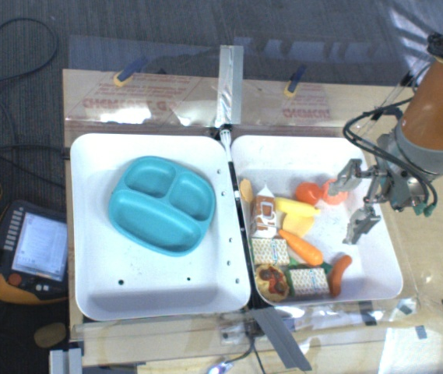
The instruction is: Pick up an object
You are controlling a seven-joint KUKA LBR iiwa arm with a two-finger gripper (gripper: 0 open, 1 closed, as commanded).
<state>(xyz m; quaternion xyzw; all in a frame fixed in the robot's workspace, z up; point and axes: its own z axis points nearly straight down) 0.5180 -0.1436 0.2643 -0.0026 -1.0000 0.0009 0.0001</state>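
Orange toy carrot [302,248] lies nearest the spread, empty end effector [356,201], so descend straddling its narrow width.

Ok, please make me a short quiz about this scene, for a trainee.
1. True or false: the blue tray lies in the left bin.
2. The gripper hangs over which bin? A) left B) right
3. Fill in: the carrot lies in the ____ bin.

Key: 1 true. 2 B, the right bin, with fingers spread and nothing between them. 3 right.
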